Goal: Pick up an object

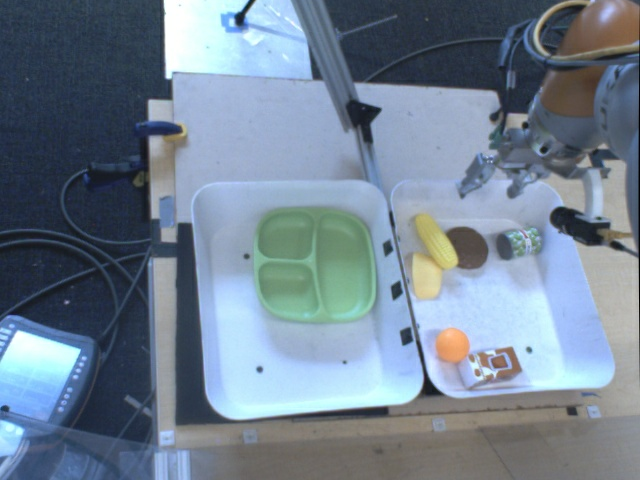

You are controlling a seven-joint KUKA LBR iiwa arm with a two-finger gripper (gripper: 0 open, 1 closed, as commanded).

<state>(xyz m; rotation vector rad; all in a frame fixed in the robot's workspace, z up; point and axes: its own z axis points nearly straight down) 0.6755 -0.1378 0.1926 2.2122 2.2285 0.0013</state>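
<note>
Nearest the camera, in the front of the right bin (590, 353), lies a small brown-and-white carton (492, 366), with an orange ball (452, 344) just beside it on its left. Farther back in the same bin, a pale yellow wedge (426, 276) touches a yellow corn cob (436, 240); a brown round disc (467, 248) sits against the cob's right side, and a small green-labelled can (519, 242) lies on its side a little apart to the right. The left bin (215, 268) holds a green divided plate (315, 265), resting flat near its centre. Beyond the objects, my gripper (500, 180) hangs over the far rim of the right bin, its two fingers spread apart with nothing between them. It stands above and behind the disc and the can, touching neither. My grey arm (590, 98), with its orange band, enters from the right. A slanted metal pole (330, 53) crosses the bench (270, 128) behind the bins.
</note>
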